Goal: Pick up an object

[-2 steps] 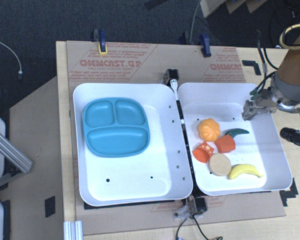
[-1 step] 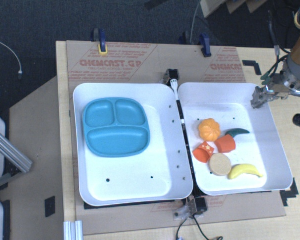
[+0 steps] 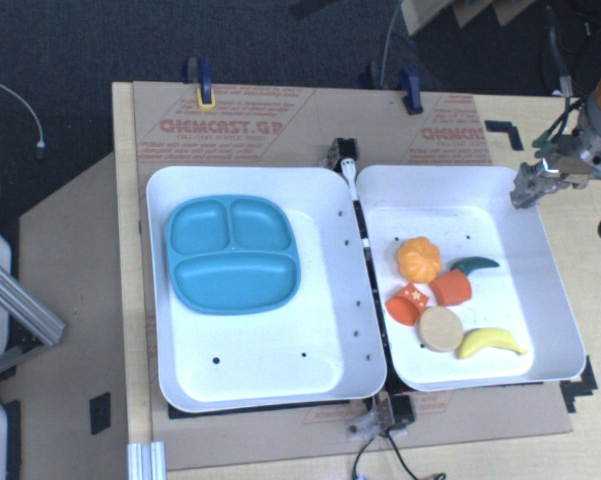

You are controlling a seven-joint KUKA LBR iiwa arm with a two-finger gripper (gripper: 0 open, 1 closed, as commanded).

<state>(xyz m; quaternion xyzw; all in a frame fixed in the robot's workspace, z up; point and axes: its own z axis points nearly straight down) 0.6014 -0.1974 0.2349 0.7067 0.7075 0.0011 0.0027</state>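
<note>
2 white bins side by side, left bin with 1 blue divided plate, right bin with orange ball, 2 red pieces, beige disc, yellow banana, dark green piece, gripper above right bin's far right corner, holding nothing

Open floor in both bins, clutter low in the right one

The blue tray fills the left bin's upper part, its lower floor bare. In the right bin, the pumpkin, tomato pieces, disc and banana cluster tightly; its upper floor is free.
</note>
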